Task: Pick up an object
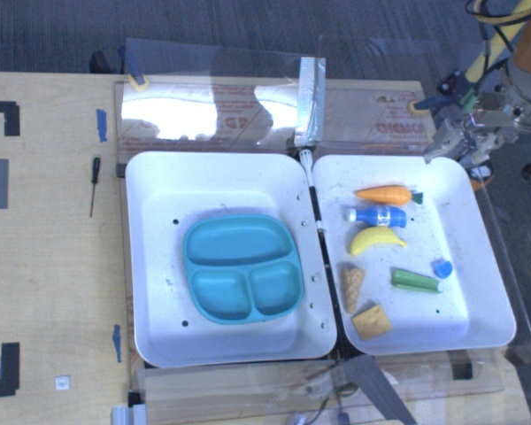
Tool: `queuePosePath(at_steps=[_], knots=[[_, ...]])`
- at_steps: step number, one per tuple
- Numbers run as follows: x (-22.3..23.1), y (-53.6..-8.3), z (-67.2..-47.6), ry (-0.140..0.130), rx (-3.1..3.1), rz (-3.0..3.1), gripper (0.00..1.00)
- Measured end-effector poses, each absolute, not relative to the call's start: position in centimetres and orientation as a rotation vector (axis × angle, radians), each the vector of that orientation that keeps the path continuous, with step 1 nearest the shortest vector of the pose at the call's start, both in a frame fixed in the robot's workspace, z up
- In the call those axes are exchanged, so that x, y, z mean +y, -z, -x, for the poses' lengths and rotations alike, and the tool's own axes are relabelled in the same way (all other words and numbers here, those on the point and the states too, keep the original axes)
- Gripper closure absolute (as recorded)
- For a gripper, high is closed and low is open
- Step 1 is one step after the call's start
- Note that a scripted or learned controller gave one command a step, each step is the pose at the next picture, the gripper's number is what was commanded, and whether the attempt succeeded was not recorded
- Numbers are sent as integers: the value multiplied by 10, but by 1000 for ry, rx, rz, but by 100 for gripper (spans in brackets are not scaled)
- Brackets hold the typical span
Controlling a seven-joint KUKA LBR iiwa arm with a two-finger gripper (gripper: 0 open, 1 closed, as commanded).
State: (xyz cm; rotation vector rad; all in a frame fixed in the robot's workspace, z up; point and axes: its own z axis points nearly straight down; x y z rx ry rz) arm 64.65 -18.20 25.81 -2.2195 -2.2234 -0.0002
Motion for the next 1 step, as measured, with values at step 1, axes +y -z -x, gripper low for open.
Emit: queuePosePath(at_steps=[1], knots=[[-143, -125, -664, -11, -2140, 2285, 0]])
